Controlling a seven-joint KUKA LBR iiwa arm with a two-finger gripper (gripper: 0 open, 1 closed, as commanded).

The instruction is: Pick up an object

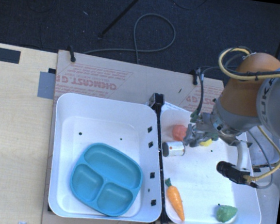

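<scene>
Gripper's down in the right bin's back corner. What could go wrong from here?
1. The gripper sits among a pink object, a yellow object and a small silver cylinder packed close together; it may pinch two or nudge them apart.
2. That cluster lies near the divider between the bins, so the fingers may strike it.
3. The cylinder looks likely to roll away if bumped.

The blue tray point(106, 178) is looking like smooth matt plastic, the white bins point(71, 119) glossy, the tabletop point(5, 141) showing pale wood.
</scene>
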